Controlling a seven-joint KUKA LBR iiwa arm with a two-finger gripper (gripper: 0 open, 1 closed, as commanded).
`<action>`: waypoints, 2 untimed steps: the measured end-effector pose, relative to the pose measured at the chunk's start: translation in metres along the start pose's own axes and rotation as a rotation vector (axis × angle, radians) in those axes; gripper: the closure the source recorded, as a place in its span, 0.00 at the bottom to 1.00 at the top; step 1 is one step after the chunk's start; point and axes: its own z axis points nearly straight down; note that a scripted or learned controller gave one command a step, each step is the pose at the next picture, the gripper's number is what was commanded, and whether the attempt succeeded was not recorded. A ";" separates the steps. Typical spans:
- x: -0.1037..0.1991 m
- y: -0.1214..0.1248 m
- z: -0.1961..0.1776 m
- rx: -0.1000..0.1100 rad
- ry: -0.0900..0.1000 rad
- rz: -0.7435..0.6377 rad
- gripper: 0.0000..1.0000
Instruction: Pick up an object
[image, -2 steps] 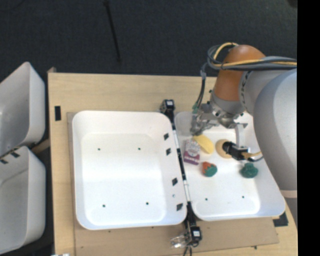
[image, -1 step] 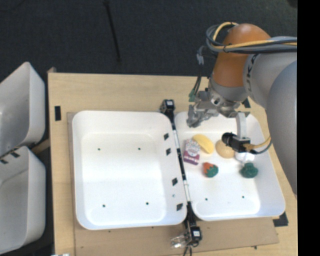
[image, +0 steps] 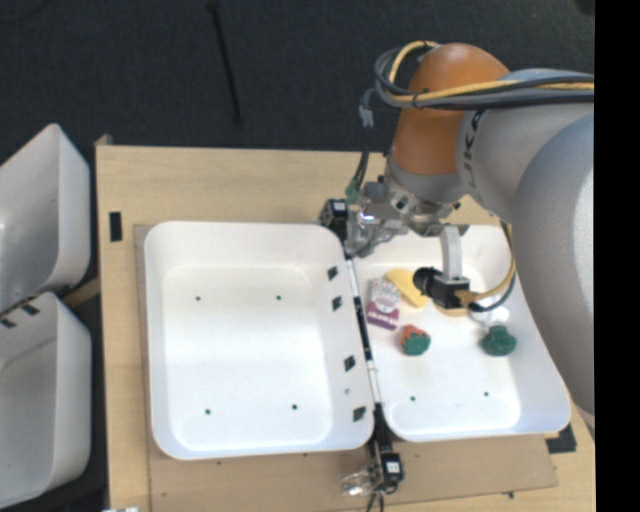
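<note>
In the right bin (image: 450, 420), nearest the camera, a small red-and-green object (image: 415, 341) and a green object (image: 497, 343) are seen, well apart. Both are judged light and probably soft, and each is best taken across its middle. Beyond them, toward nine o'clock of the bin, a pink-and-white packet (image: 383, 300), judged slippery, lies just beside a yellow piece (image: 401, 281). Farther still, at eleven o'clock, the tool (image: 368, 226) is held low by the bin's corner, with the arm (image: 540, 150) bent steeply over it. Whether the tool is spread or pressed together cannot be told.

No legible text or labels anywhere.
</note>
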 end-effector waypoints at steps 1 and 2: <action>0.064 -0.035 -0.078 -0.005 0.001 -0.002 1.00; 0.047 -0.093 -0.049 0.007 -0.003 0.008 1.00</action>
